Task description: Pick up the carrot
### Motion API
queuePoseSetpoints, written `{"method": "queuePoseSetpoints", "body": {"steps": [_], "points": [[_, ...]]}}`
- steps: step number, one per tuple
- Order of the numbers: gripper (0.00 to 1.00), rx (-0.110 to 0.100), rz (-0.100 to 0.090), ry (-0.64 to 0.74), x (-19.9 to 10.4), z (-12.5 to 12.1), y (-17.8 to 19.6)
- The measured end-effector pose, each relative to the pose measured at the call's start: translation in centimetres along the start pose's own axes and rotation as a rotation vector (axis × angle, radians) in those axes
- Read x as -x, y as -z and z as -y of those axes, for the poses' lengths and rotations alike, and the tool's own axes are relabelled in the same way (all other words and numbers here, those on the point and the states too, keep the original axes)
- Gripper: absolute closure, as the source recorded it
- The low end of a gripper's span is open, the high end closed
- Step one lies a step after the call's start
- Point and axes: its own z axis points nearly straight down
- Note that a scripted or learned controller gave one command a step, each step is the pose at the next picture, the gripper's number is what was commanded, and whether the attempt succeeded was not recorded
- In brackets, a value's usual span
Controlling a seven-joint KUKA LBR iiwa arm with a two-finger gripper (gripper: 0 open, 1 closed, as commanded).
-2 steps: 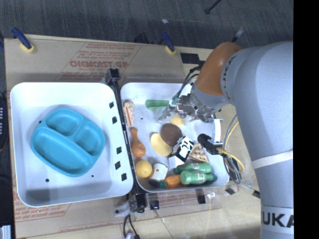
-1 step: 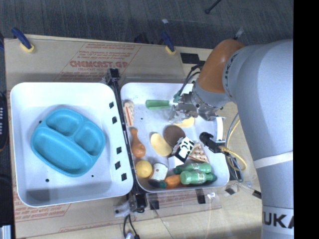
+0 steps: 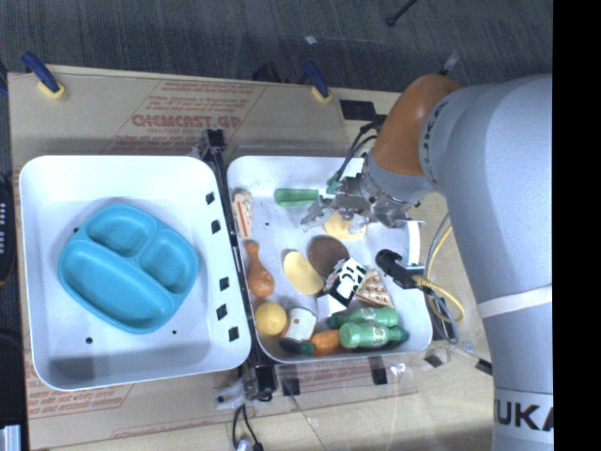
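The carrot (image 3: 325, 343) is a small orange piece lying at the front edge of the right bin (image 3: 268, 178), wedged between a white can (image 3: 300, 324) and a green bottle (image 3: 371, 333). My gripper (image 3: 340, 208) hangs over the back middle of that bin, just above a pale yellow piece (image 3: 338, 226) and right of a green stick-shaped toy (image 3: 297, 195). It is well behind the carrot, with several toys in between.
The right bin also holds a hot dog (image 3: 243, 214), a drumstick (image 3: 258, 272), a lemon (image 3: 270, 318), a yellow chip (image 3: 302, 272), a brown cookie (image 3: 328, 251) and a pizza slice (image 3: 375, 292). A blue divided plate (image 3: 128, 265) lies in the left bin (image 3: 38, 181).
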Motion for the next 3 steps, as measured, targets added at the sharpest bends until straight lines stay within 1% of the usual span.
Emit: {"method": "queuePoseSetpoints", "body": {"steps": [1, 2, 3], "points": [[1.0, -0.003, -0.002, 0.005, -0.1, 0.0, 1.0], [0.0, -0.003, -0.001, 0.005, -0.1, 0.0, 1.0], [0.0, 0.005, -0.003, -0.286, -1.3, 1.4, -1.1]]}}
